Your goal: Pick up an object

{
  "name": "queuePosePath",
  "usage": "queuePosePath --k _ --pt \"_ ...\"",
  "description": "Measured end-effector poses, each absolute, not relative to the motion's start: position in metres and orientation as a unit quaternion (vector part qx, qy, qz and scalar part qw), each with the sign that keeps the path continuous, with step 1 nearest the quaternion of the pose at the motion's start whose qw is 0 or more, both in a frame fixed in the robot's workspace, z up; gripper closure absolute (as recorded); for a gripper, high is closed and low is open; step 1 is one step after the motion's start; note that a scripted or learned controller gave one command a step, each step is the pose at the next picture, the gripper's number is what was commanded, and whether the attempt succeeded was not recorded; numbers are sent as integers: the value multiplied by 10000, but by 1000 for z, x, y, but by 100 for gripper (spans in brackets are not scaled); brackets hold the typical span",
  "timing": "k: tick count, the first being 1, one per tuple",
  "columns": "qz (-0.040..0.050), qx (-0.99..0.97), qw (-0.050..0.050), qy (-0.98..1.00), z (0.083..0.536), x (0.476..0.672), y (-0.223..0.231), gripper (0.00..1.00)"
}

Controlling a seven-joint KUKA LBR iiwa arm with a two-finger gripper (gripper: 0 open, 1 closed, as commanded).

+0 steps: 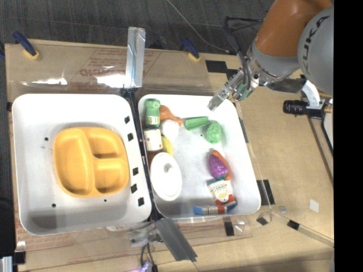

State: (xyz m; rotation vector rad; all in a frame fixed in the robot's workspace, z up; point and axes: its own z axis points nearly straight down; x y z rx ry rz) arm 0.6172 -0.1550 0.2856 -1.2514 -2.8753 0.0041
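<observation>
**Gripper poised over the far right corner of the cluttered bin, nothing in hand**

Two white bins sit side by side so that things can be taken from one and set in the other. The left bin (28,152) carries a yellow divided tray (91,160) lying flat in its middle, out of the arm's way. The right bin (241,152) holds all the loose candidates for picking, and they are scattered rather than stacked, which in my judgement leaves most of them open to a reach from above.

Along that bin's left wall lie a green can (152,111) and, nearer, a small bottle with a dark red label (152,139), with a yellow piece (167,146) just beside it. An orange item (168,114) and a white round piece (169,129) sit near the far end. A white lidded cup (166,175) rests nearer. Toward the right side are a green wedge (196,122), a green leafy toy (214,132), a purple toy (218,165), a printed pouch (221,190) and a blue and red marker (212,209) against the near wall.

The gripper (216,101) hangs tilted above the far right corner of the right bin, apart from every object. Its fingers (220,98) appear close together and hold nothing; whether a slight gap remains between them I cannot tell. The green wedge and leafy toy lie closest below it.
</observation>
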Motion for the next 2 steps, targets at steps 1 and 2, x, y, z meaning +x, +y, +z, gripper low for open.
queuePosePath --k 1,2 --pt "21 -5013 39 -8652 287 603 -142 100" --pt "25 -5951 22 -8036 290 603 -137 100"
